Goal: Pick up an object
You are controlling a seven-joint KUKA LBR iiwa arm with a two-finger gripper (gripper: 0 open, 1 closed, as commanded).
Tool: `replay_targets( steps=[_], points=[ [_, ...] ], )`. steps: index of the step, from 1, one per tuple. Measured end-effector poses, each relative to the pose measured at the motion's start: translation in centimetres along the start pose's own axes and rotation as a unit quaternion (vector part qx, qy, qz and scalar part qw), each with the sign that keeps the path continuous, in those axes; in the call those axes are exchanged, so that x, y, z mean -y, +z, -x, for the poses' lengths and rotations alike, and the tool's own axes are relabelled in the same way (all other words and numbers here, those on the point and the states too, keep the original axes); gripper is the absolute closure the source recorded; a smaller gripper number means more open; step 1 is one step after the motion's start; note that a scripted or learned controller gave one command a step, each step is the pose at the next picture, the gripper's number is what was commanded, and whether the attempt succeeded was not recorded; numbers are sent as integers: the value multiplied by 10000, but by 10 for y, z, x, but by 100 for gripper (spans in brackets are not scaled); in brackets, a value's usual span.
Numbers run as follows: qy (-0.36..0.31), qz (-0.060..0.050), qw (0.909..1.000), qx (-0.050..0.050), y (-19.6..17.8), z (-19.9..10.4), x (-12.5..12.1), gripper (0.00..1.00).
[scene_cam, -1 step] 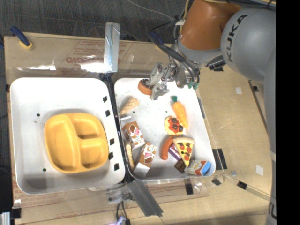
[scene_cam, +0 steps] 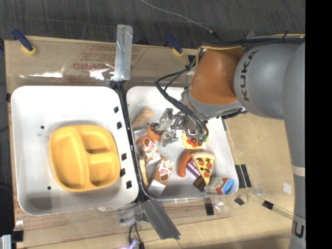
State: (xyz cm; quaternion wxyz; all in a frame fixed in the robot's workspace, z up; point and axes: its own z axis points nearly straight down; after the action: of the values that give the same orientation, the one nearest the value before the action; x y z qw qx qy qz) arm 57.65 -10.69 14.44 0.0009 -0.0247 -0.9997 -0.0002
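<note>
- The gripper (scene_cam: 170, 127) hangs low in the right bin (scene_cam: 226, 139), toward the bin's nine o'clock side, at the end of the grey arm (scene_cam: 270, 82) that reaches in from three o'clock.
- Whether its fingers are open, closed or around anything I cannot tell; the metal parts blur together over the toys.
- Just under it, at about eight o'clock of it, lies an orange toy (scene_cam: 153, 132), apparently touching the fingertips; this looks the likeliest target.
- That toy seems a small, light, hard plastic piece: stiff, rather smooth, likely to slip or roll unless pinched across its narrow width.
- Toward five o'clock of the gripper lie a sausage (scene_cam: 183, 163) and a pizza slice (scene_cam: 203, 165); at six o'clock a printed carton (scene_cam: 164, 171). All are crowded, so a neighbour may get nudged.
- The left bin (scene_cam: 31, 102) carries a yellow tray (scene_cam: 84, 157), well apart.
</note>
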Motion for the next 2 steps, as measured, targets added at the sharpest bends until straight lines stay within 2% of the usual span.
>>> replay_targets(
  steps=[1,2],
  points=[
    [19,-4,10000,50,11,-6,1,0],
    [972,-20,9952,128,46,-37,11,0]
  ],
)
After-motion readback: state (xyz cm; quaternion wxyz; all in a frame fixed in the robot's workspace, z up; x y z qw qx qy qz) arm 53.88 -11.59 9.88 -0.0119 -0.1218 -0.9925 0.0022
